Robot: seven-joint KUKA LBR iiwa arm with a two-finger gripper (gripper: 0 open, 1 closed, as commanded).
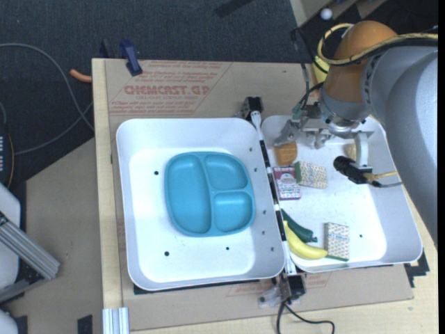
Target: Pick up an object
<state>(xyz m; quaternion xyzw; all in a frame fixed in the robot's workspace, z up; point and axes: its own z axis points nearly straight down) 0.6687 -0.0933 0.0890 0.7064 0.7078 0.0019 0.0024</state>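
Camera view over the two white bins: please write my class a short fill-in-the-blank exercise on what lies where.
1. The blue divided plate lies in the ____ bin.
2. The banana lies in the right bin, near its ____ edge.
3. The plate has ____ compartments.
4. The gripper hangs over the ____ bin.

Missing words: left; front; three; right
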